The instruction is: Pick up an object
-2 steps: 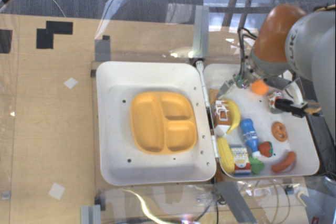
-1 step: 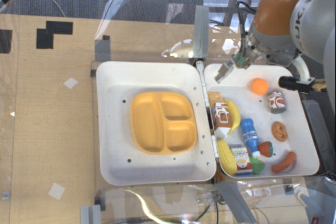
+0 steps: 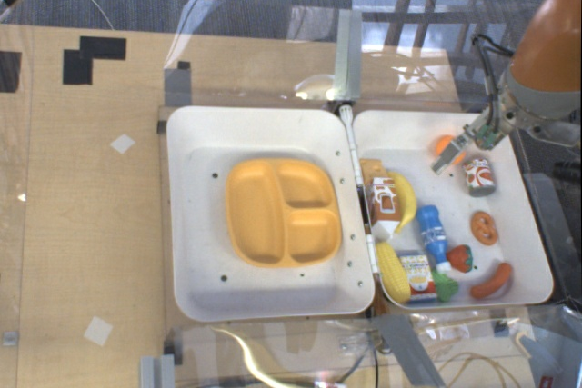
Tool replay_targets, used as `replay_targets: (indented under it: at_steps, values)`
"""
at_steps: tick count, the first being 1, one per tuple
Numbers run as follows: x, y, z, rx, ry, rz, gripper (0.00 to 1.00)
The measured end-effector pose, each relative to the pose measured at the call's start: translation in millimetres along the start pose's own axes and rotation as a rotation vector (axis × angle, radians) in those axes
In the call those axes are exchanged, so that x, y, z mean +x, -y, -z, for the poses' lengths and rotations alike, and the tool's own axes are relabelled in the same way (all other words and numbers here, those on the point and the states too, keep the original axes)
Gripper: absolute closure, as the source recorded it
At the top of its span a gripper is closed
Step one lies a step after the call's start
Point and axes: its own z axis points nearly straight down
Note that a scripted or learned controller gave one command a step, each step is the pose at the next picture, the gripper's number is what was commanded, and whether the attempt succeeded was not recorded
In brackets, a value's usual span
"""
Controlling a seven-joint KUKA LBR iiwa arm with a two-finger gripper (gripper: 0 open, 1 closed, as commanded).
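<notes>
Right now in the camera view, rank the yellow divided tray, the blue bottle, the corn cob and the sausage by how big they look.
1. Yellow divided tray, by far the largest.
2. Corn cob and blue bottle: they look about alike, so I won't rank them.
3. Sausage, slightly smaller.

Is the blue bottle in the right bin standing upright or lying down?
Lying down. The blue bottle shows its whole side along the floor of the right bin, between the banana and the strawberry.
</notes>
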Motion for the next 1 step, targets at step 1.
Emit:
replay_targets:
  at_steps: [1]
  values:
    - [-8.2,-66.4,-116.7,0.008,-0.009,-0.206,0.0]
